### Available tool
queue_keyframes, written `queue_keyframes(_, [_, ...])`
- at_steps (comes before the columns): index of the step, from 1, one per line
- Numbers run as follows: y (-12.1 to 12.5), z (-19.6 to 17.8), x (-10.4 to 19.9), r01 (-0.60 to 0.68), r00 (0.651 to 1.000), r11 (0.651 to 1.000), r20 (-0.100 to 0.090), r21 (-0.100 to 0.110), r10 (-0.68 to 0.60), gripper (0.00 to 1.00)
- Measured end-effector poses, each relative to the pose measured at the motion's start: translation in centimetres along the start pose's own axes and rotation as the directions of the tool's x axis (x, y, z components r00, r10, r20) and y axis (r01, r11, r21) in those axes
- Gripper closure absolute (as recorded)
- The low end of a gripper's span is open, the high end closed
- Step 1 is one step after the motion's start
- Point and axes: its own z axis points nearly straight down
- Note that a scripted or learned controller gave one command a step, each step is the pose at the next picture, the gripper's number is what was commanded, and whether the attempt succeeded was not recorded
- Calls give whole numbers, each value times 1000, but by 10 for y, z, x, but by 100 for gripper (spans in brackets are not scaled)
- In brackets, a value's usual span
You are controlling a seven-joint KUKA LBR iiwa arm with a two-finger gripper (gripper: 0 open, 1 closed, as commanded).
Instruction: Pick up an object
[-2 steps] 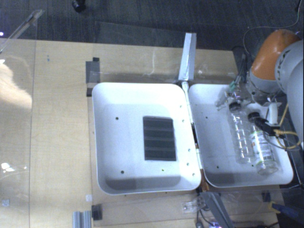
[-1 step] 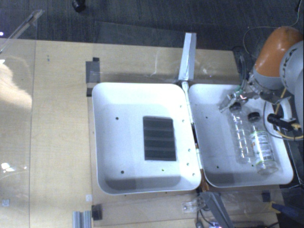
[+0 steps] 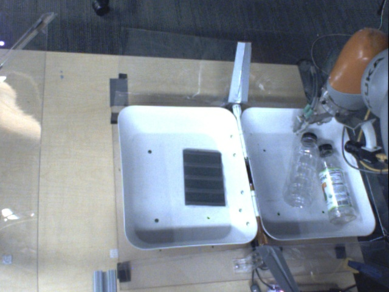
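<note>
A black ribbed rectangular pad point(image 3: 203, 176) lies flat in the middle of the left bin point(image 3: 140, 163). Two clear plastic bottles lie side by side in the right bin point(image 3: 267, 163). The bare bottle point(image 3: 301, 170) points its dark cap toward the back. Right of it, the other bottle point(image 3: 335, 187) has a white and green label. The arm's orange band point(image 3: 357, 59) shows at the upper right. My gripper point(image 3: 309, 115) hangs over the right bin's back edge, just behind the bare bottle's cap, with nothing seen in it.
A grey metal bar point(image 3: 240, 72) runs back from the gap between the bins. Cables point(image 3: 364, 151) loop along the right bin's right side. A clear sheet covers the bench to the left point(image 3: 55, 163). Small black brackets point(image 3: 118, 93) sit at the left bin's corners.
</note>
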Motion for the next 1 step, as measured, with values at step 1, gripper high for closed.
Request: queue_keyframes(1, [-1, 2, 4, 3, 1000, 1000, -12, 12, -3, 0])
